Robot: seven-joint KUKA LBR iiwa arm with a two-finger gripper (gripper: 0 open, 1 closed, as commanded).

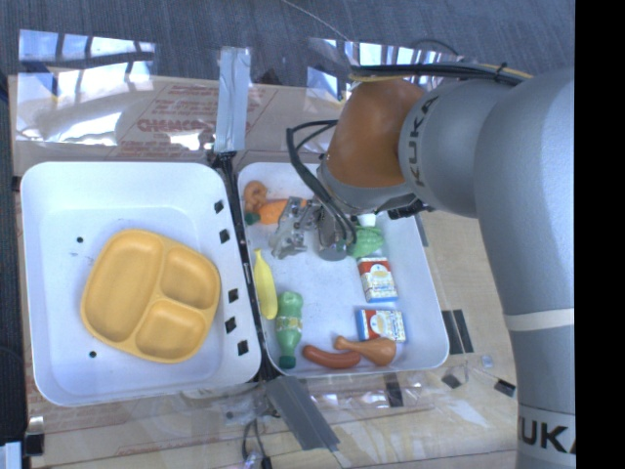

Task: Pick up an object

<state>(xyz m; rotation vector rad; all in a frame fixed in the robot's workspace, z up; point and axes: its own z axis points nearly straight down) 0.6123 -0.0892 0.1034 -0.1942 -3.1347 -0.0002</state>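
Right white bin: pincer beside orange toy, grip unclear.

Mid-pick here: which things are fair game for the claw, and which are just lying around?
In play, right bin:
claw
carrot
banana
green bottle
sausage
drumstick
two small cartons

Lying about:
yellow divided tray
left bin
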